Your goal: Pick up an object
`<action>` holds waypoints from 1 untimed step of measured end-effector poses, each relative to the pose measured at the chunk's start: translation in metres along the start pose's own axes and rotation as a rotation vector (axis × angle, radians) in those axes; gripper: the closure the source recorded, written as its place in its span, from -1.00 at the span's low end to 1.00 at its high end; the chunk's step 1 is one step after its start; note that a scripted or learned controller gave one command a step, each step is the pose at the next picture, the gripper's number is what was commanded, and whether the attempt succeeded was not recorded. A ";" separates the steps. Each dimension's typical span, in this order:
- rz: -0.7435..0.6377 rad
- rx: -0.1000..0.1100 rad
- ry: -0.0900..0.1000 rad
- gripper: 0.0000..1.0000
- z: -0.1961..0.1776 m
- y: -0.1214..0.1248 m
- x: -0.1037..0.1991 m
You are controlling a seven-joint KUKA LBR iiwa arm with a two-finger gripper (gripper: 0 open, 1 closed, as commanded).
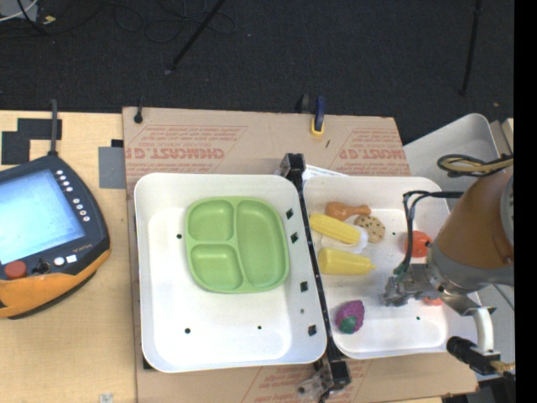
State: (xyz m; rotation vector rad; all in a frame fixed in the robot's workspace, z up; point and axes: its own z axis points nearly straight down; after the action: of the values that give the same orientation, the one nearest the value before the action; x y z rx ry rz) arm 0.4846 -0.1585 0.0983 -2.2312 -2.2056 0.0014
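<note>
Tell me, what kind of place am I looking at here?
Probably a robotics lab bench set up for grasping trials. A grey and orange robot arm reaches into a white bin of toy food, a teach pendant sits beside the bins, and cables trail over the dark floor.

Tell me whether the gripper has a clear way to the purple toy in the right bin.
Probably yes. The gripper hangs low in the right bin, and the purple toy lies just beside it toward the divider, with bare bin floor between them. The yellow piece sits apart, farther back.
</note>
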 end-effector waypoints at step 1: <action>-0.005 -0.003 -0.002 1.00 -0.043 -0.005 -0.001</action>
State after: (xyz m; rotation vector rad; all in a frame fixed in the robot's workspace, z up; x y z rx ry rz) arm 0.4802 -0.1595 0.1410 -2.2285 -2.2136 -0.0003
